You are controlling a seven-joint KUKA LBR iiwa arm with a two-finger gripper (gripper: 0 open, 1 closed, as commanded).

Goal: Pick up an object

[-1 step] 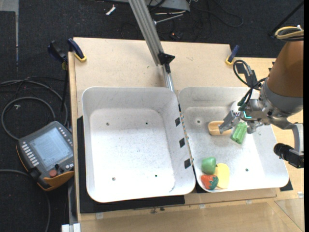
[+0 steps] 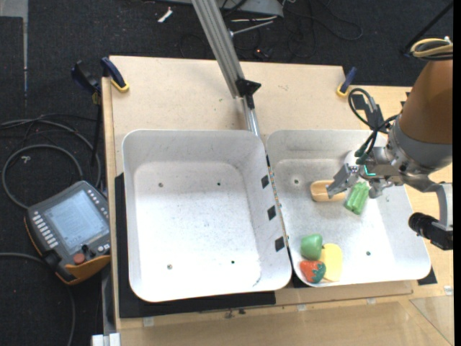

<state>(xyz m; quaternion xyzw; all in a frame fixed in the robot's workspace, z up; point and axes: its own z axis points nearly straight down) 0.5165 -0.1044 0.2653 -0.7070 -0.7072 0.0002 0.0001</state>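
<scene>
Camera view: tan block (image 2: 322, 191) lies in the right bin (image 2: 403, 265), touching the claw (image 2: 347, 184) on the block's right. Green piece (image 2: 356, 200) just right of the block, under the claw. Whether the claw has hold of either, cannot tell; tips blurred. Best to centre over one piece before closing. Arm (image 2: 432, 114) cut off further right of the block.

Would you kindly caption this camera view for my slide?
Robot hand low in the right bin, beside a tan object and green object.
</scene>
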